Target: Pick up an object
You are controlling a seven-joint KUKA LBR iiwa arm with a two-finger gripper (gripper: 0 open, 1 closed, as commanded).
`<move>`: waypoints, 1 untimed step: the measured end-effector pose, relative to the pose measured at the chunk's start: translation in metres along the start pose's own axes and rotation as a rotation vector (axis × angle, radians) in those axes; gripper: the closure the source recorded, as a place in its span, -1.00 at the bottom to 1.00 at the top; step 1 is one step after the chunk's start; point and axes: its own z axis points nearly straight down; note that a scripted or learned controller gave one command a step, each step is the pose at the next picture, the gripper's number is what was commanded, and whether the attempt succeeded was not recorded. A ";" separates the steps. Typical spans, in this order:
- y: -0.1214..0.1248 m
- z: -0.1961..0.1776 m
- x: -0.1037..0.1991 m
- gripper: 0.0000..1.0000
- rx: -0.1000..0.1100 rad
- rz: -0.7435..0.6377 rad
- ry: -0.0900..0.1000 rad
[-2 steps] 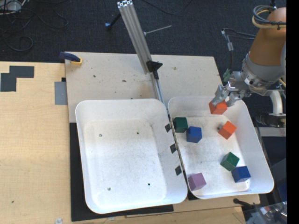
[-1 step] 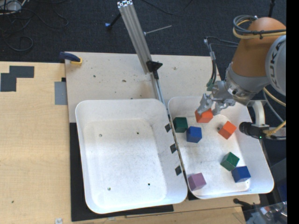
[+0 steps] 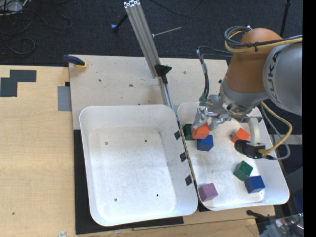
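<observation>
My gripper (image 3: 201, 125) sits low over the upper left part of the right bin (image 3: 276, 194), beside the divider between the two bins. An orange block (image 3: 200, 131) lies directly at my fingertips; whether it is clamped between them I cannot tell. A blue cube (image 3: 205, 142) touches the orange block from below, and a dark green block (image 3: 187, 131) lies just to its left. Elsewhere in this bin: a second orange block (image 3: 241, 135), a green cube (image 3: 243, 170) touching a blue cube (image 3: 255, 183), and a purple cube (image 3: 208, 191) near the front. The left bin (image 3: 94, 120) lies alongside.
</observation>
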 end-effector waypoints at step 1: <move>-0.022 0.009 0.046 1.00 0.001 0.002 -0.001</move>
